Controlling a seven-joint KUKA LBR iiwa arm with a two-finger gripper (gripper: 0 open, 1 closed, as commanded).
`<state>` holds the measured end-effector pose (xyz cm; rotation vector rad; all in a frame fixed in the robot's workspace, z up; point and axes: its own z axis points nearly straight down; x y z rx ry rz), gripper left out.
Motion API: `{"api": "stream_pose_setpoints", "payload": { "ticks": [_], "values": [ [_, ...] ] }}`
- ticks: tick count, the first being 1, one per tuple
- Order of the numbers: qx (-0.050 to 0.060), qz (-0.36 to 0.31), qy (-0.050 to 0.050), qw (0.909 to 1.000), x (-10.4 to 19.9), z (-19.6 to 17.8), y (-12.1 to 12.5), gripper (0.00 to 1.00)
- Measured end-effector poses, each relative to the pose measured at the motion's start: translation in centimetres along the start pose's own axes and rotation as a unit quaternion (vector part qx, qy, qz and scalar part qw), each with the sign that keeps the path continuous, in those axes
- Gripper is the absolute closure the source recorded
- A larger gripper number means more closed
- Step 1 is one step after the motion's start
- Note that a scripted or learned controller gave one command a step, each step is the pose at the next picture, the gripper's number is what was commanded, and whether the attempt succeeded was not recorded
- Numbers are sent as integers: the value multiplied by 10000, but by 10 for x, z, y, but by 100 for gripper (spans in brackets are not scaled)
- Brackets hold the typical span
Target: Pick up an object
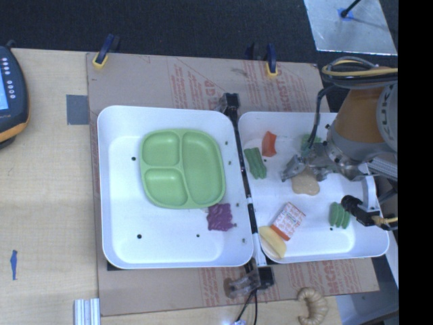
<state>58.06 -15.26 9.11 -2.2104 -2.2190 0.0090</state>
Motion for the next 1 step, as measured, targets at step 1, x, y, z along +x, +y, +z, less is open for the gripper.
{"api": "stream_pose_setpoints", "payload": {
  "ticks": [1],
  "values": [
    [-34, -7, -24, 10000, -3, -12, 3, 100]
  ]
}}
